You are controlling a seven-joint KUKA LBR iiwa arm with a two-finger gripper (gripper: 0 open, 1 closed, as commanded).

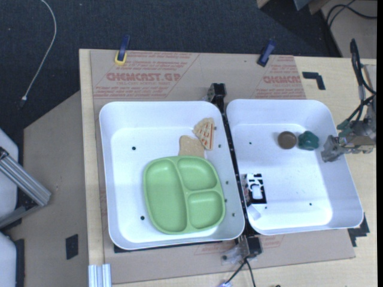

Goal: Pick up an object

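Observation:
The right bin (287,217) holds a small brown round object (287,140) and a teal object (309,140) side by side near its far right corner. My gripper (333,147) hangs at the bin's right rim, just right of the teal object and apart from it. The left bin (119,160) holds a green divided plate (184,194), with a tan flat piece (190,146) and a pizza-slice toy (205,133) lying behind it.
A black-and-white tag (255,188) lies by the right bin's left wall. Black clamps (216,91) join the bins at the back and front. Cables (362,82) hang at the right. Blue clips (122,50) sit on the board's far edge.

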